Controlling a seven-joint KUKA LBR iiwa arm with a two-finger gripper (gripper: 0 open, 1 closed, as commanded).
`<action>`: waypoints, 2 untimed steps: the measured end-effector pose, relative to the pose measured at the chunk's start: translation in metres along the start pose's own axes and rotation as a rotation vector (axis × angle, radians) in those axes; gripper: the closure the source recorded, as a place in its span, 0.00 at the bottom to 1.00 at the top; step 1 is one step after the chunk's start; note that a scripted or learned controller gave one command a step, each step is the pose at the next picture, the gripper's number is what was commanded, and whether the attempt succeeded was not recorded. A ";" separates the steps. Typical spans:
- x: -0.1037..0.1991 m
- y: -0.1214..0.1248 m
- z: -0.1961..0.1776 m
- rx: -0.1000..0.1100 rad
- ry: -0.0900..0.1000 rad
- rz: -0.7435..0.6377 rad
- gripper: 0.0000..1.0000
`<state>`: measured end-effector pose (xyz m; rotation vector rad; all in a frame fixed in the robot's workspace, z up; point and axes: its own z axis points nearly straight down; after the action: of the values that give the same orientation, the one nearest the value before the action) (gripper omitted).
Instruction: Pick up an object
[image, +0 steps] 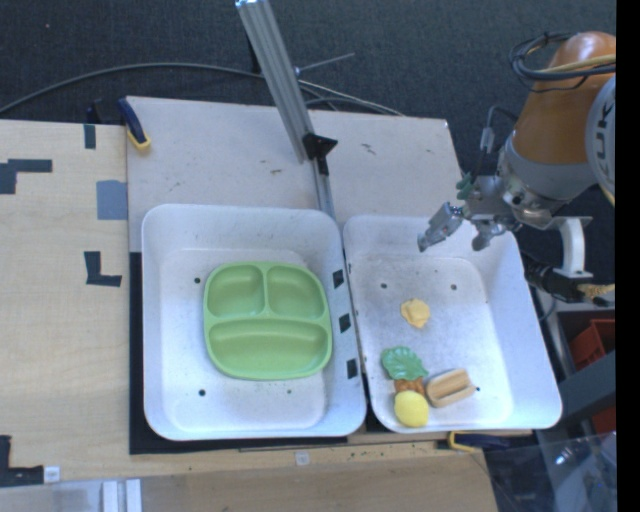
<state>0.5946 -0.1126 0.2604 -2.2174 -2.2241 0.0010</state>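
The pincer (461, 227) hangs over the far edge of the right bin (530, 330), its fingers spread with nothing between them. Four objects lie in that bin, all nearer the front: a pale yellow lump (416, 313) near the middle, then a green leafy piece (402, 362), a yellow ball (410, 408) and a tan bun (449, 387) clustered toward the front edge. The left bin (160, 330) holds one green divided plate (267, 320).
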 end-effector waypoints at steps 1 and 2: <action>0.000 0.000 0.000 0.000 0.000 0.000 0.00; -0.001 -0.011 0.052 0.006 0.000 0.002 0.00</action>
<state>0.5836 -0.1136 0.2088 -2.2165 -2.2196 0.0080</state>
